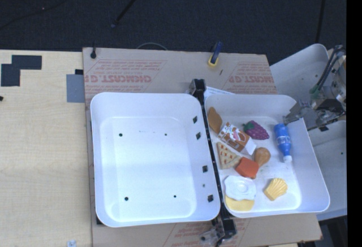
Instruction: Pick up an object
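— What's on the bench?

— Two white bins side by side on cardboard. The left bin (147,155) is the bigger sight; the right bin (308,155) holds the toy food.

— Which pieces?

— Going down in size: a blue bottle (283,139) lying near the far right wall, a fried egg (240,187) at the near edge, a waffle slice (227,155), an orange block (247,168) touching a chicken drumstick (261,155), a yellow shell (275,188), purple grapes (256,130).

— And the arm?

— At the right edge, the gripper (322,111) hangs over the right bin's far rim, just beside the bottle — whether the claw is clenched or released, I cannot tell.
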Tool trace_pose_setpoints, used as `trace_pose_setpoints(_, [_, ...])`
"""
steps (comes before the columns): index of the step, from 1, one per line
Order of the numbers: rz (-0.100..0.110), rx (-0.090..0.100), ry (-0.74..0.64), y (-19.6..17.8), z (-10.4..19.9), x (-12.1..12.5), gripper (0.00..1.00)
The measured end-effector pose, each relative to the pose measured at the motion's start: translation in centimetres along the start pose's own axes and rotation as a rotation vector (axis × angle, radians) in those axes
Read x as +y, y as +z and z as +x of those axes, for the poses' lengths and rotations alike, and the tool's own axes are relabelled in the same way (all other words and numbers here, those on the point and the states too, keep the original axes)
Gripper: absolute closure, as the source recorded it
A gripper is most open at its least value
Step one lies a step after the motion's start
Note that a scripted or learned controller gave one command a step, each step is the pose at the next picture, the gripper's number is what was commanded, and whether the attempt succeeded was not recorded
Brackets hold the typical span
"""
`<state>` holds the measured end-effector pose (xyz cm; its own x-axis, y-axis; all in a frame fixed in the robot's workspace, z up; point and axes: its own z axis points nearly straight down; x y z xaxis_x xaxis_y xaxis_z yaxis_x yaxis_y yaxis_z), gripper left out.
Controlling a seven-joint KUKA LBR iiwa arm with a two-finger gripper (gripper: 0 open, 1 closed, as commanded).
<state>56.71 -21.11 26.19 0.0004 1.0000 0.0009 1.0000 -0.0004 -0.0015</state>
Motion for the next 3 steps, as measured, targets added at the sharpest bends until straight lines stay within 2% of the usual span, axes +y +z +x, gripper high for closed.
trace_pose_setpoints(1, [0.002, 0.0, 0.0, 18.0, 1.1, -2.4, 0.0])
trace_pose_setpoints(2, [0.001, 0.001, 0.003, 16.5, 0.9, -2.3, 1.0])
trace_pose_setpoints(3, [-0.015, -0.002, -0.003, 16.8, 0.7, -2.9, 1.0])
